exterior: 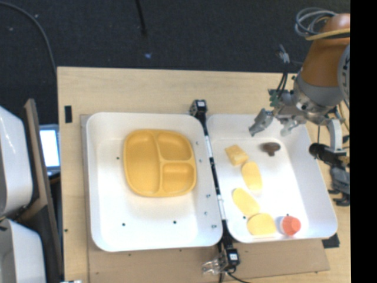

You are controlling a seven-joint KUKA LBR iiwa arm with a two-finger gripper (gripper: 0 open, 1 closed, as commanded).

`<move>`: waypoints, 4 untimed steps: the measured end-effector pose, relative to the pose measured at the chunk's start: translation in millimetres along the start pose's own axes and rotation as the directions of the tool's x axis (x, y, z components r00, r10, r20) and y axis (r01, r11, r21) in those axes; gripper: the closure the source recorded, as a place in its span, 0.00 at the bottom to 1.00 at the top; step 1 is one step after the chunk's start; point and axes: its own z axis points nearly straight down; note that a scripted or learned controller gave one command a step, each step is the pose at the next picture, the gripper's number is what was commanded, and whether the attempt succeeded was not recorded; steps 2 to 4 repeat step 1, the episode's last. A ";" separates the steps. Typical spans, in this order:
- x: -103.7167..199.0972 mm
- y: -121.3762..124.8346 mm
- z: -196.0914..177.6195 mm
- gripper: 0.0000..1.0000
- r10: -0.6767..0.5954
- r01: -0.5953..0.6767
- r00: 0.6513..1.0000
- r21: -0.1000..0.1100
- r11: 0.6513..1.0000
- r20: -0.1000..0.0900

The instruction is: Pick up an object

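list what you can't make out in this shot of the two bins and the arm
- Gripper, camera view: small and blurred, so whether it is open or shut is unclear.
- Small brown object in the right bin: too small and dark to identify.
- Orange-red object near that bin's front edge: too blurred to name.
- Arm's upper part: cut off by the picture's right side.
- Yellow divided tray in the left bin: fully visible.
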 end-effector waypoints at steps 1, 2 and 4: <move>-39.3 48.7 9.2 0.00 0.000 0.000 1.000 0.002 1.000 0.000; -39.3 48.7 9.2 0.00 0.000 0.000 1.000 0.002 1.000 0.000; -39.3 48.7 9.2 0.00 0.000 0.000 1.000 0.002 1.000 0.000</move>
